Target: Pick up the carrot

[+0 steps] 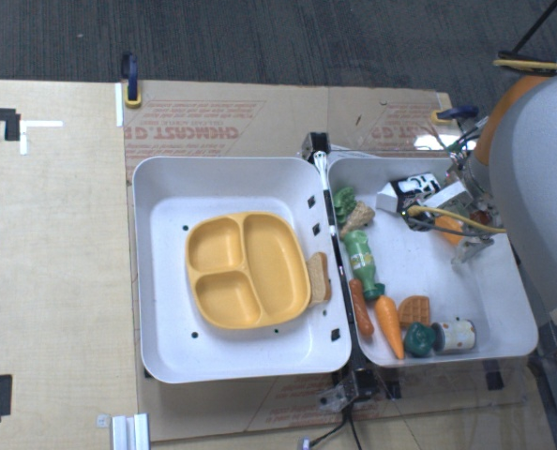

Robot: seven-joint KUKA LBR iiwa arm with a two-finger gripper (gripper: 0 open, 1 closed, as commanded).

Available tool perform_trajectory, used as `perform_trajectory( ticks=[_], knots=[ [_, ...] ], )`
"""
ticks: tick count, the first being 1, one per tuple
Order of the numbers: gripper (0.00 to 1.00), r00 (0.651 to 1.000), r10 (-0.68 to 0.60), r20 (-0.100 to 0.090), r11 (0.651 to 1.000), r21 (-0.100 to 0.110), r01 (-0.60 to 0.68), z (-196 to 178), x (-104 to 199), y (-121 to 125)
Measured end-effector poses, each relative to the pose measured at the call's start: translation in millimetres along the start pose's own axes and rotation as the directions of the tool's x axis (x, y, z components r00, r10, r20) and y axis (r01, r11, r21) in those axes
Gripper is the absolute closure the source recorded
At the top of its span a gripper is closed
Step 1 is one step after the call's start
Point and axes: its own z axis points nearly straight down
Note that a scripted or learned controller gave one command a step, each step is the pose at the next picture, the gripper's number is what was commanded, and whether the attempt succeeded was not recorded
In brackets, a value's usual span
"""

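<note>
While the yellow plastic plate with three parts (248,271) is sitting in the left bin, the pointy orange carrot (388,324) is lying near the right bin's front. The arm's claw (452,225) is hovering farther right; I cannot tell its grip. It should be dropping straight over the carrot's middle.

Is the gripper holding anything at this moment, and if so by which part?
Cannot be told. The gripper is over the right bin, and the carrot lies apart from it at the bin's front, beside a hot dog.
</note>
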Motion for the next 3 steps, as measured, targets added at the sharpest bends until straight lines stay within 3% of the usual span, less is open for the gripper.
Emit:
perform_trajectory(
  ticks=[1,2,3],
  knots=[
    [0.0,1.0,0.02,0.002,1.0,0.003,-0.02,0.7,-40.9,-23.1],
    [1.0,1.0,0.011,0.006,1.0,0.006,-0.011,-7.8,-40.6,-23.6],
    [0.0,1.0,0.011,0.006,1.0,0.006,-0.011,-7.7,-40.7,-23.8]
  ],
)
